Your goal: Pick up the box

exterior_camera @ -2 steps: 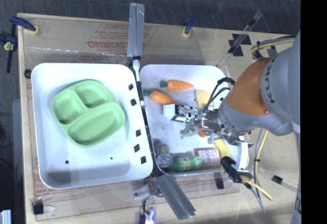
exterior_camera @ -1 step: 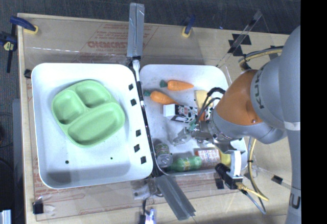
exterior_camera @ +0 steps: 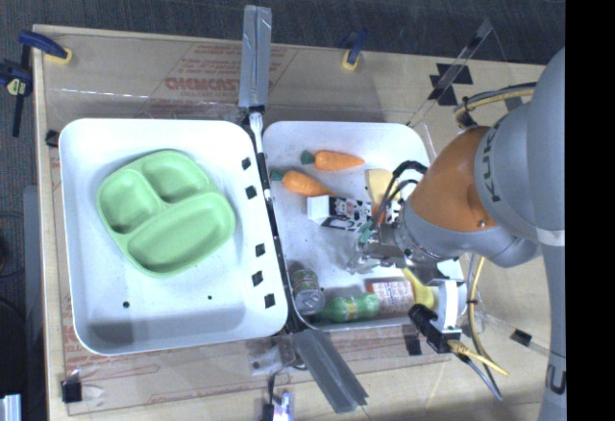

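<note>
box (exterior_camera: 336,209), arm (exterior_camera: 471,193) bent low beside it

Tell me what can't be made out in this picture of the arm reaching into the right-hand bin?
- Gripper, camera view: the arm's wrist covers it from above, so what it touches is hidden.
- Box: its right part runs under the gripper; its print is too small to read.
- Yellow item: partly behind the arm, identity unclear.
- Bottle: label too small and blurred.
- Can: against the right bin's wall, markings unreadable.
</note>
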You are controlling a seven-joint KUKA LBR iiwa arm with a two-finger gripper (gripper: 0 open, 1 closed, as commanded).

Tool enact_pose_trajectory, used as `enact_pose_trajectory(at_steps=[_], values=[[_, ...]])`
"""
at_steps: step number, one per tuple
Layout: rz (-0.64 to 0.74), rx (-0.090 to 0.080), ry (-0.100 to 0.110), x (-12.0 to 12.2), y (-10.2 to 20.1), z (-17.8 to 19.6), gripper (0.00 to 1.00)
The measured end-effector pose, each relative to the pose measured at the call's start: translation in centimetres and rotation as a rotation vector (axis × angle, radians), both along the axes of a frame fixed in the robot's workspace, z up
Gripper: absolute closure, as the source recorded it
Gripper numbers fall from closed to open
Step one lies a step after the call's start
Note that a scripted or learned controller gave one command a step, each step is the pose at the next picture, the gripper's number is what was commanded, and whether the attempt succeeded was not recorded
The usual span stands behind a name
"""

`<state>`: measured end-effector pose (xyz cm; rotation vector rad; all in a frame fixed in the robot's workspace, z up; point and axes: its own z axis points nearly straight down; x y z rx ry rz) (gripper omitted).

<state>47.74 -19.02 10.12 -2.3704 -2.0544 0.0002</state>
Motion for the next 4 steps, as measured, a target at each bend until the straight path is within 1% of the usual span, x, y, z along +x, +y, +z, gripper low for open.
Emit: enact_pose_trajectory(at_steps=[1,2,3,4], values=[[0.003,-0.001,0.000,3.8,-0.1,2.1,1.00],[0.003,-0.001,0.001,3.7,-0.1,2.1,0.00],[0.176,0.000,0.001,-0.2,-1.1,3.3,0.00],[0.272,0.000,-0.001,-0.1,-0.8,-1.0,0.00]])
